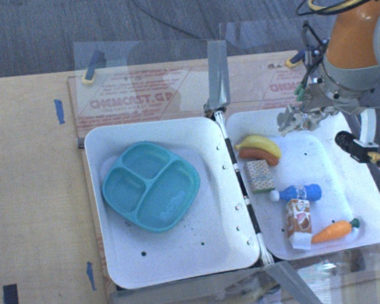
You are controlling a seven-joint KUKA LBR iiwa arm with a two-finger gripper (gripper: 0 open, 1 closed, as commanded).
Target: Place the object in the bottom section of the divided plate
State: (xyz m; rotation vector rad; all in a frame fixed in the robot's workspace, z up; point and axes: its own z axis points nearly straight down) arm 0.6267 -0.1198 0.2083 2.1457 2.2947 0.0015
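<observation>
The bench is pale wood-toned board, matte, with black corner marks and bits of blue tape near its left edge. Two shallow white bins sit on it side by side, speckled plastic with rounded corners.

The left bin carries the divided plate, teal, smooth, rounded-square, turned at a slant, lying toward the bin's left wall. It has three sections; the largest faces the bin's near edge and right wall. All sections look bare, so nothing is placed yet.

The arm, grey with a glossy orange band, hangs over the far right corner of the right bin. The gripper sits at that bin's far rim, above the toys; whether its fingers are apart or together I cannot tell, the metal blurs into the rim.

Candidate objects, all in the right bin, none lifted:
- banana, yellow, curved, beside a brownish sausage-like piece, near the far left corner
- small carton, red and white, boxy, near the near edge
- carrot, orange, tapered, just beside the carton
- bottle, blue with white cap, lying flat mid-bin
- patterned block, by the left wall

Judgement: task at start. Pick, carry to the left bin and release all remain.
</observation>
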